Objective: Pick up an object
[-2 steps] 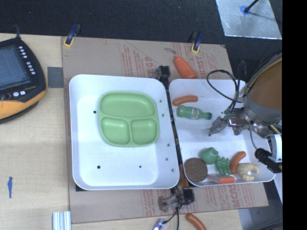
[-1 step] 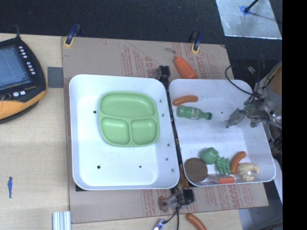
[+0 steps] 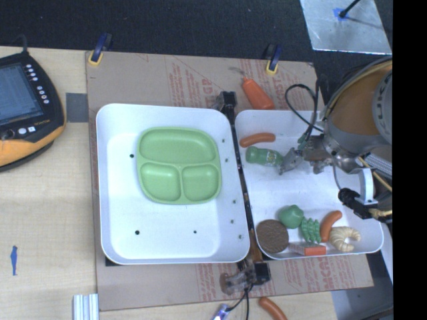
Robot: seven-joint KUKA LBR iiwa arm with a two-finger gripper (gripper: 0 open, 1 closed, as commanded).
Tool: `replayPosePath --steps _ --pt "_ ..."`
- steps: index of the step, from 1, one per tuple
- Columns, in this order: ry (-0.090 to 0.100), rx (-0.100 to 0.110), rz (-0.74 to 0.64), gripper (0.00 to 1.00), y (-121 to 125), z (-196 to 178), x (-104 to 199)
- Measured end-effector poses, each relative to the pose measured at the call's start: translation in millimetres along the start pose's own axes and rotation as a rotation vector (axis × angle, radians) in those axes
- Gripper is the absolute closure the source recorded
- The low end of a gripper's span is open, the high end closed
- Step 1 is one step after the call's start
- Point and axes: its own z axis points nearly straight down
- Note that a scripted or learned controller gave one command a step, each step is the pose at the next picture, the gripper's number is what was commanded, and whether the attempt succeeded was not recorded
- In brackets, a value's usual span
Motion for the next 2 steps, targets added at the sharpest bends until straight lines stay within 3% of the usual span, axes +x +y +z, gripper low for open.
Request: replayPosePath --steps 1,2 --pt "0.0 -0.002 0.003 0.0 52.7 19.5 11.0" --pt "0.002 0.014 0.002 0.0 72.5 21.7 26.6"
